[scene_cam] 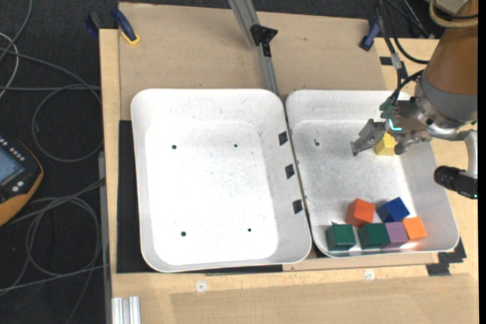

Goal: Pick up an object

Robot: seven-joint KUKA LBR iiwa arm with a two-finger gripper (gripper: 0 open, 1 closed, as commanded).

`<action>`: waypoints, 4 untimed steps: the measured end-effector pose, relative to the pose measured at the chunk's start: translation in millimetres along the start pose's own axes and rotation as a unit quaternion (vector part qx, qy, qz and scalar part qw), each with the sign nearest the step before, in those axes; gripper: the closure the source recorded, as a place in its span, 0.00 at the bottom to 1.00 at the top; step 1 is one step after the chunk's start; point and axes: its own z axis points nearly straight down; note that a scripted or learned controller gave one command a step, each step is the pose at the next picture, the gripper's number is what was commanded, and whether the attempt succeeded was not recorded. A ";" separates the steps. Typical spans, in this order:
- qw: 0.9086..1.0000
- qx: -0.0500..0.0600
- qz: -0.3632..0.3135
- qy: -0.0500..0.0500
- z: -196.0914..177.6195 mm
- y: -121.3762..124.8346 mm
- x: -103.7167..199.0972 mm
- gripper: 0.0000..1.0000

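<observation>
My gripper (pixel 384 140) hangs over the upper right part of the right bin (pixel 326 186). A small yellow block (pixel 385 146) shows between its two fingers, and the fingers are shut on it. I cannot tell whether the block is off the bin floor. Along the right bin's front edge lies a cluster of blocks: a red-orange one (pixel 361 211), a blue one (pixel 395 209), an orange one (pixel 414 228), a purple one (pixel 396 234) and two green ones (pixel 373 237) (pixel 341 237).
The left bin (pixel 205 178) sits beside the right one, its rim touching it in the middle. A slanted metal pole (pixel 241 4) crosses the back of the bench. Cables lie on the floor to the left.
</observation>
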 end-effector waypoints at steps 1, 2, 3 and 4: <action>1.000 -0.003 0.000 -0.001 -2.3 1.0 -0.1 0.00; 1.000 0.000 0.000 0.000 43.6 8.3 1.7 0.00; 1.000 0.001 0.000 0.000 107.4 5.7 3.3 0.00; 1.000 0.000 0.000 0.000 134.6 5.2 4.0 0.00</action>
